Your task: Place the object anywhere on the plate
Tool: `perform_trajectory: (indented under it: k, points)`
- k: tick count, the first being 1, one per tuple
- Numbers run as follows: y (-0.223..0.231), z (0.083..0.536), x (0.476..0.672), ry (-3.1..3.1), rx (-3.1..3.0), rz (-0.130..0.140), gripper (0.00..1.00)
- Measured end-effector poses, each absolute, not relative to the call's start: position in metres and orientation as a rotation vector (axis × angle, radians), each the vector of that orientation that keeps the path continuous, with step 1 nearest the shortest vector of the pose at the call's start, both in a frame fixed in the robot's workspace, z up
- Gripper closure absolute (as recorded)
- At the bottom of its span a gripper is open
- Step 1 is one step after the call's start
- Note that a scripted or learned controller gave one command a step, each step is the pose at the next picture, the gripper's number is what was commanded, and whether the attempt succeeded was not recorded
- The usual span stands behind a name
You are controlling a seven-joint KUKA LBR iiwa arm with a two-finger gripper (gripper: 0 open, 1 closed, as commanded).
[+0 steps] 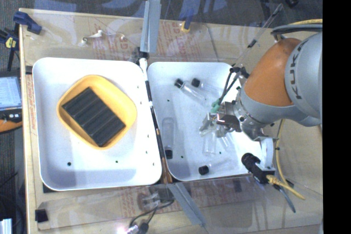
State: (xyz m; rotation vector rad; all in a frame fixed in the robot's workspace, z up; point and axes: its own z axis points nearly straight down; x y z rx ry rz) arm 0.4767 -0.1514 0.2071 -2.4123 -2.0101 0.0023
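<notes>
A yellow plate (125,100) lies in the left bin (46,71) with a black ridged slab (92,116) resting on its middle. Several clear vials with black caps are scattered in the right bin (164,71): one (190,89) near the back, one (167,137) along the left wall, one (211,146) near the front. My gripper (214,121) hangs low over the right half of that bin, just above the front vial. Clear plastic and glare blur what lies under it.
A loose black cap (203,169) sits near the right bin's front wall. A grey metal bar (148,23) stands behind the gap between the bins. Cables (277,178) trail off the arm at the front right of the bench.
</notes>
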Motion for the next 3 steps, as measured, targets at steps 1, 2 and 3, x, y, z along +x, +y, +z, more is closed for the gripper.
perform_trajectory:
  k: [1, 2, 3]
  points:
    - [-0.101, 0.205, 0.531, -2.096, -2.334, 0.004, 1.00]
    - [-0.044, 0.190, 0.603, -2.094, -2.336, 0.006, 1.00]
    - [-0.043, 0.190, 0.603, -2.095, -2.335, 0.006, 0.00]
